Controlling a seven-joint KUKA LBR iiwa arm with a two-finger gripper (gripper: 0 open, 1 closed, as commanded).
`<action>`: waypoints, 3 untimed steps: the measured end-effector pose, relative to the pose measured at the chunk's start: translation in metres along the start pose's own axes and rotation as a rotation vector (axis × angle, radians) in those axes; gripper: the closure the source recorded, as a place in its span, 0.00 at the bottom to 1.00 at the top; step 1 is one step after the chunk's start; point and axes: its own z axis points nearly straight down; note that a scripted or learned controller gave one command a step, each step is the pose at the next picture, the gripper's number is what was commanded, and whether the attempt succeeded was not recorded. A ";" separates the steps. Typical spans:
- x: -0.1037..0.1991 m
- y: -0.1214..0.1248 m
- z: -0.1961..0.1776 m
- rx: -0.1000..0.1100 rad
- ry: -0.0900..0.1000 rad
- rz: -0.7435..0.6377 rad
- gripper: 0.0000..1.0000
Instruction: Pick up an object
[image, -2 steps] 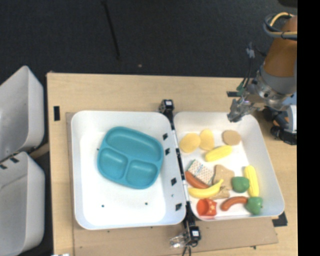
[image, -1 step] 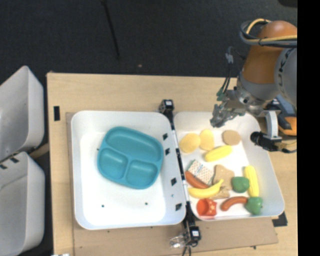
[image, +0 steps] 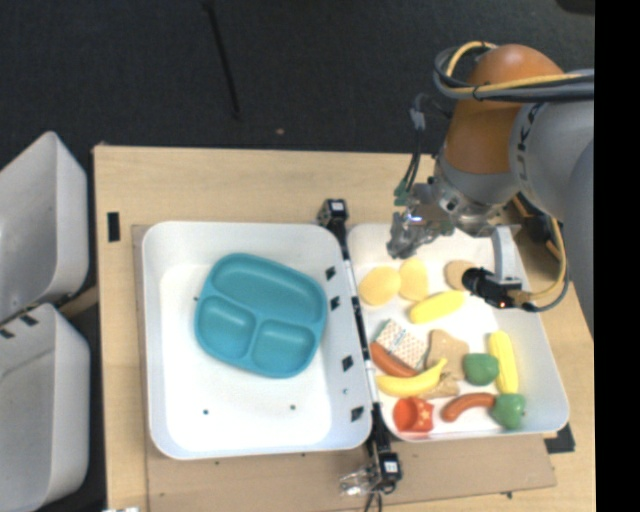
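The gripper (image: 408, 238) hangs over the right bin's (image: 540, 345) far left corner; how far open it is I cannot tell. Toy food fills that bin, a round yellow piece (image: 379, 286) just near-left of the gripper. The left bin (image: 170, 400) holds a blue tray (image: 261, 314).

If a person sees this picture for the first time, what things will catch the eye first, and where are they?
The big teal divided plate lies alone in the left bin. The right bin holds a colourful heap of toy food, such as a banana, a corn cob and a red sausage. The grey and orange arm reaches in from the right, its gripper low over that bin's far end.
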 end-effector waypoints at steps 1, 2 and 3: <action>0.041 -0.011 -0.007 -0.001 0.000 0.000 1.00; 0.035 0.001 -0.011 -0.004 -0.001 0.003 1.00; 0.023 -0.001 -0.012 -0.003 -0.002 0.006 1.00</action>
